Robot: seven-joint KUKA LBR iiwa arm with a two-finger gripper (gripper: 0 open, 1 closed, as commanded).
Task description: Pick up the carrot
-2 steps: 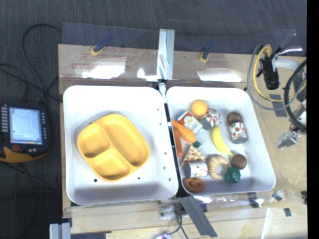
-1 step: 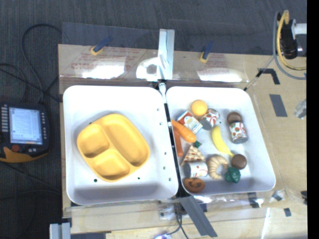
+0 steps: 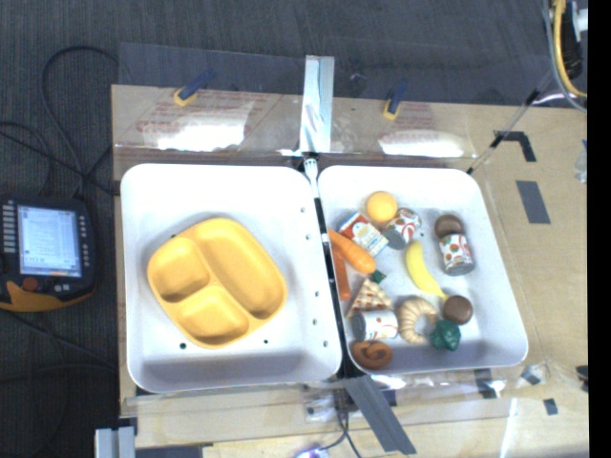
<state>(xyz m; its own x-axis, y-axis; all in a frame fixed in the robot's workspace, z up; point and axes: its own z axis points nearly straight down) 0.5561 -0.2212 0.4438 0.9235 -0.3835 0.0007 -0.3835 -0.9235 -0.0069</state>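
1. Against the dividing wall of the shallow white plastic bin of toy food [image 3: 494,273], on its side nearest the neighbouring bin, lies the orange tapered toy carrot [image 3: 351,253]. It rests slantwise about halfway along that wall. Whether the gripper is apart or together I cannot tell.

2. Risks, as I judge them:
   - The carrot sits so near that wall that a descending gripper may strike the rim or find no room on that side.
   - A thin orange-red stick [image 3: 342,281] lies along the same wall, touching the carrot's lower end; it could be taken by mistake or dragged up with it.
   - The carrot is round and slanted, so a grasp not set across its width may roll it away.

3. Crowding, further toward this bin's middle:
   - A red-and-white carton [image 3: 364,234] presses against the carrot's upper side.
   - A tan wedge [image 3: 368,299] sits just beside its lower tip.
   - A yellow toy banana [image 3: 421,267] and an orange ball [image 3: 382,206] lie near, though apart from it.
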